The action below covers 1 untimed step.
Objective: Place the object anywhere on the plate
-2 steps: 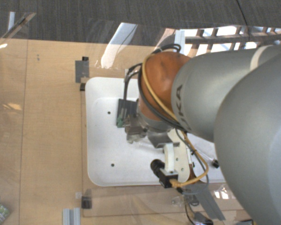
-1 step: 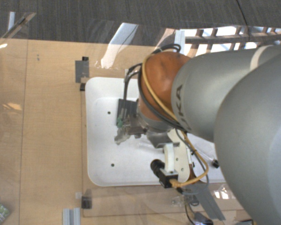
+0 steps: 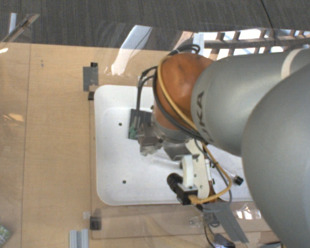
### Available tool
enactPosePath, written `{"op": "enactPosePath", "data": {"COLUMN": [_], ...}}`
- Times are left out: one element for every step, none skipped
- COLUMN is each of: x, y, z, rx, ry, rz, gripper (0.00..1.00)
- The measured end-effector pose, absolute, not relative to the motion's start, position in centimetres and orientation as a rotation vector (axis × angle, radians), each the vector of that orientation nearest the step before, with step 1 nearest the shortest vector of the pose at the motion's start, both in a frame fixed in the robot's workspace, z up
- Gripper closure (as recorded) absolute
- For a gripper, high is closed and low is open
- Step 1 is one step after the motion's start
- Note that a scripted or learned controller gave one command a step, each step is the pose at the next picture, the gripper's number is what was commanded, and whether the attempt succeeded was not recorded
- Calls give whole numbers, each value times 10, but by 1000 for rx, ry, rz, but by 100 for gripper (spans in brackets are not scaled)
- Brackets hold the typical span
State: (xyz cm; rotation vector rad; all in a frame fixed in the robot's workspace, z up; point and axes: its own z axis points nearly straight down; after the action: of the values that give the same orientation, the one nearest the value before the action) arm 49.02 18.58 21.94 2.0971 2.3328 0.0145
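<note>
Since the arm (image 3: 237,102) covers most of the frame, I can't tell whether the pincer (image 3: 146,141) is open, closed or gripping anything. Its tip points down into the white bin (image 3: 108,159) and the wrist body sits over it.

Where things are, relative to the pincer:
- orange band (image 3: 178,79): directly above and behind it, toward the arm side
- small green board (image 3: 134,124): on the pincer's outer flank, facing the bare bin floor
- cables (image 3: 217,190): looping out behind and below it, near the bin's near edge
- bare bin floor: spreads away from the pincer on the side opposite the arm, with two tiny dark dots on it
- bench (image 3: 41,138): beyond that, past the bin rim

I can't place the object or the plate. If either is in this bin, my guess is it's under or behind the pincer, masked by the wrist.

Risks as I judge them:
- A release now would be blind. If the plate isn't under the pincer, the object lands on the bin floor.
- The grasp may be empty, and then the place motion does nothing.
- The pincer looks low, so a sideways move could drag on the floor or clip the rim.
- The slack cable loop could snag on wrist rotation.
</note>
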Motion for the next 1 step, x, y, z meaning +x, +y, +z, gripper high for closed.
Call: {"op": "enactPosePath", "data": {"x": [486], "y": [228], "z": [105], "rx": [1973], "ry": [2446], "rz": [0], "gripper": [100]}}
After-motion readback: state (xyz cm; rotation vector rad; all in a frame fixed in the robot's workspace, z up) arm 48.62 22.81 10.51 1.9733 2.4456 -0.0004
